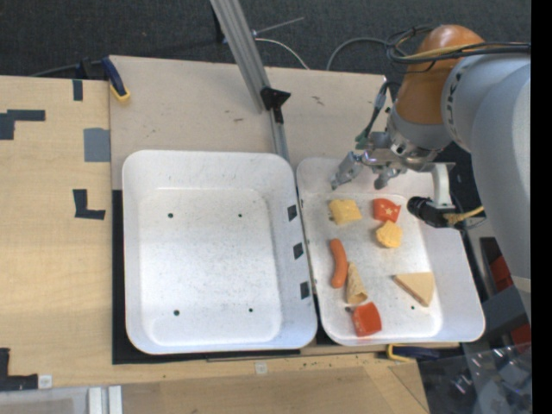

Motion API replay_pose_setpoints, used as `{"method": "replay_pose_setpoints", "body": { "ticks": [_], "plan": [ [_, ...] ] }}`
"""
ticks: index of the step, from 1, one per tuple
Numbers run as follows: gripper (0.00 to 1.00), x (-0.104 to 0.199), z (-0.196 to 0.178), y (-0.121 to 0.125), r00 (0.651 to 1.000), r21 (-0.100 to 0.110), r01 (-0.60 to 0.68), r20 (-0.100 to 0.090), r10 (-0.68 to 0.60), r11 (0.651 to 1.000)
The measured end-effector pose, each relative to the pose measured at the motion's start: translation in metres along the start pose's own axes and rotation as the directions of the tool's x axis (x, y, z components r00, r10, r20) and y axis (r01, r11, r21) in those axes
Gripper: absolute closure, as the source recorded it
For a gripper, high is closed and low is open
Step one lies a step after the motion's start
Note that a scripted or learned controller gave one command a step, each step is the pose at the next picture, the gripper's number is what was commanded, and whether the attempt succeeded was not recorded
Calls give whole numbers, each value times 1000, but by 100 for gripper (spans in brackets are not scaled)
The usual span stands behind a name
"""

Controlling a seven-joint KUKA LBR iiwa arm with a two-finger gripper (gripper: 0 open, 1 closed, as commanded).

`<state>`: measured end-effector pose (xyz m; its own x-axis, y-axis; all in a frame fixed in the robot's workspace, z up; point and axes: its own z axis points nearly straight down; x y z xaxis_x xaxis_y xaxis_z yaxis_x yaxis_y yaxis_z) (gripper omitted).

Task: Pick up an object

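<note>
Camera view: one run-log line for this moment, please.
tool: open, over right bin's far end, holding nothing | nearest: yellow block, red piece | left bin: no items

The right bin (457,317) holds seven small toy foods, none touching the gripper. At the top lie a yellow block (345,211) and a red piece (386,209). Below sits an orange-yellow chunk (389,235). An orange sausage (339,262) lies beside a tan cone (354,286). A tan wedge (417,287) and a red lump (366,319) lie lower.

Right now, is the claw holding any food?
No. The claw is open above the right bin's top edge, nothing between its fingers.
</note>
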<state>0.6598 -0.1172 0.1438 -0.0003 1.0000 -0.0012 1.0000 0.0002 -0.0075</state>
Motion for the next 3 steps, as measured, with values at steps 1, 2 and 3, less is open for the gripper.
{"method": "replay_pose_setpoints", "body": {
  "ticks": [1,2,3],
  "plan": [
    [0,1,55,-2,1000,0,1,-1,-1,1000],
    [100,2,41,0,1000,-5,3,-1,-3,1000],
    [100,-4,-7,6,1000,-11,1,0,-1,1000]
  ]
}}
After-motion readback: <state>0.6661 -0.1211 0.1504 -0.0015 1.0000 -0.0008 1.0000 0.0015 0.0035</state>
